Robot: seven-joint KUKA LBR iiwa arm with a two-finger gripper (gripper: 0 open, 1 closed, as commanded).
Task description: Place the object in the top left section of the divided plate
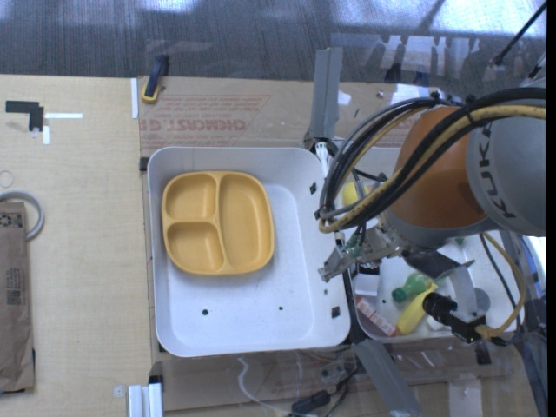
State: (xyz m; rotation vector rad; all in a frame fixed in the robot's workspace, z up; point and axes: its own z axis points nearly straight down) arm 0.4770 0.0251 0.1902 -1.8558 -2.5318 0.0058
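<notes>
Camera view looks down at a slant on my arm [434,181], which hangs to the right of the plate [219,222], over the neighbouring bin [369,324]. I judge I am there because the loose things are there and one must be taken up before anything can go to the plate. Whether my grip is open or closed I cannot tell: the orange band and a bundle of black and yellow hoses [373,146] cover it, and I see nothing held.

The object I am to move is not on the plate. It must be one of the pieces lying right of the plate, under my wrist: a green piece [410,287] touching a yellow one [415,311], both smooth and rounded like toy food, with a flat pinkish packet [375,311] just beside them. Which one is meant, I cannot say.

The plate is yellow, matte plastic, a rounded rectangle with raised ridges that split it into one long section and two smaller ones. Its top left section [191,198] is bare, shallow and gently dished, so a rounded piece should settle there rather than roll off. The plate sits in the upper part of its own white bin [234,341], whose smooth floor has a few dark specks below the plate. Left of the plate, pale wooden desk [69,146] carries a brown paper bag [13,294]; beyond the plate lies printed cardboard [226,111].
</notes>
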